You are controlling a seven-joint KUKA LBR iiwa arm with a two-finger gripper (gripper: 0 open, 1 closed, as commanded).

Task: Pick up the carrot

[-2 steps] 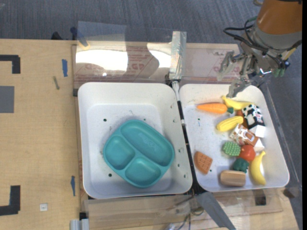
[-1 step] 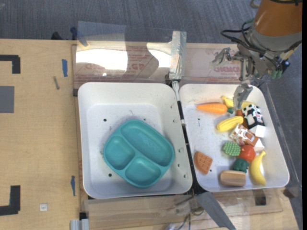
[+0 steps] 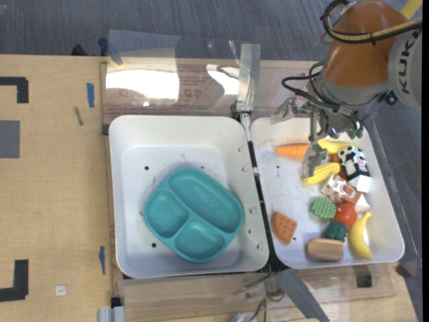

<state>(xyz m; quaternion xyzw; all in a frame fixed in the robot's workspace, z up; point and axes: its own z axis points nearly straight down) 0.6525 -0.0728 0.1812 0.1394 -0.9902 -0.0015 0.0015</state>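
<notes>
Orange tapered carrot (image 3: 291, 151), lying flat

The small orange tapered toy carrot (image 3: 292, 151) lies flat on the floor of the right-hand white bin (image 3: 389, 247), in its upper left area. Its pointed tip faces the divider between the bins; its thicker end is partly hidden behind dark hardware.

One fixed overhead camera looks down slantwise on both white bins (image 3: 127, 180).
</notes>
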